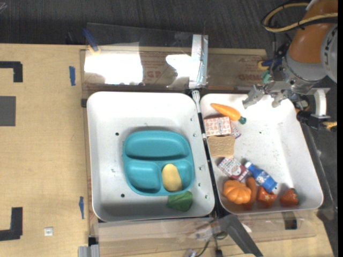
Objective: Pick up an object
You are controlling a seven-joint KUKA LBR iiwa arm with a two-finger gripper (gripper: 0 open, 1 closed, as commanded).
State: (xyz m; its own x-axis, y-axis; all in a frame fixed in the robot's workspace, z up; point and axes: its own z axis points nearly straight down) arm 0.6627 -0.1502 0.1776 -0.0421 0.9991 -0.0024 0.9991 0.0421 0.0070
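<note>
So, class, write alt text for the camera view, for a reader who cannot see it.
A grey-and-orange robot arm's gripper hovers open over the back of the right white bin, which holds a carrot, small cartons and a pumpkin. The left bin holds a teal tray bearing a yellow lemon, with a green pepper beside it.

My arm (pixel 313 42) comes in at the upper right of the frame, its orange band sitting just above the grey wrist, with yellow and black cabling looped over the top of it. From the wrist, the gripper (pixel 264 96) reaches down and toward the left, ending at the upper right part of the picture. I see its two metal fingers (pixel 252 99) spread apart, one pointing lower left and the other hanging beside it to the right, with nothing between them. The wrist body looks tilted rather than plumb, leaning toward the frame's centre.
</note>
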